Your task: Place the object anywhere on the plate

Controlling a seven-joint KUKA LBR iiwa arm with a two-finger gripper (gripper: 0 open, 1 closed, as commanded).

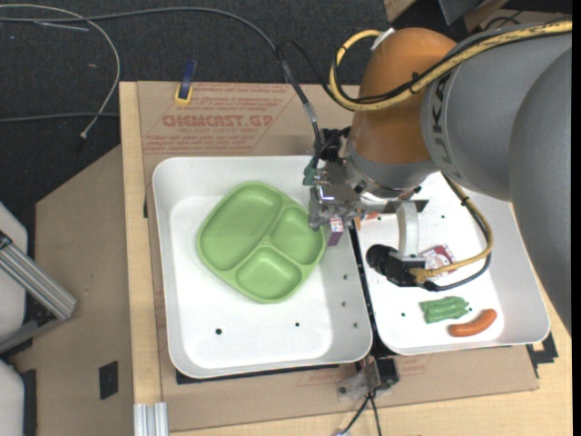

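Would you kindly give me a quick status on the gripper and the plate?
Gripper low at green plate's right edge, fingers unreadable. Plate in left bin, nothing on it. Green item and orange item in right bin.

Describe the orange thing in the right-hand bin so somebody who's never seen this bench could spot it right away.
Start at the right white bin, under the grey arm, and go to its near edge. There lies a small orange sausage-shaped toy, just below a green lumpy toy. It is the long, thin, smooth orange piece; its neighbour is green and stubbier.
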